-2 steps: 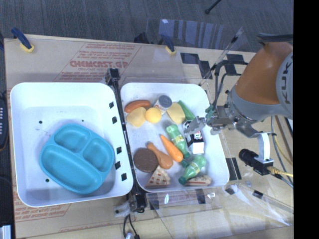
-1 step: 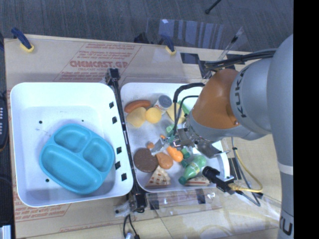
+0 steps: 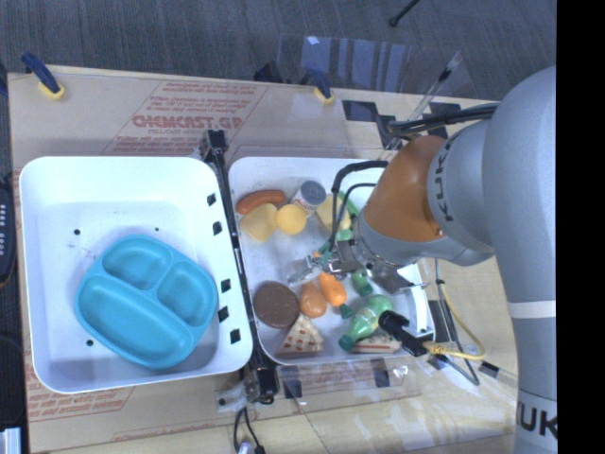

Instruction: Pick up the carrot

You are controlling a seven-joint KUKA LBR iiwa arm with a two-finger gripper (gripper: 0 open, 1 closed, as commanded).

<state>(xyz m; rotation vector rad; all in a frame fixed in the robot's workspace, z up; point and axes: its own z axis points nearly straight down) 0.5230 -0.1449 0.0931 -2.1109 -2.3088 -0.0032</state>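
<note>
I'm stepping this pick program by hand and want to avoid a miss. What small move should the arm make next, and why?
Probably a short descent straight down. The gripper hangs right over the carrot in the right bin, but the view shows nothing between its fingers yet, and an orange piece lies close beside the carrot.

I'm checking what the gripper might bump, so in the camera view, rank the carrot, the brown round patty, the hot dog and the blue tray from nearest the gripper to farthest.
Measured from the gripper:
1. Carrot, just below it in the right bin.
2. Brown round patty, lower left, by that bin's left wall.
3. Hot dog, upper left, near the bin's top corner.
4. Blue tray, far left, in the other bin.
</note>
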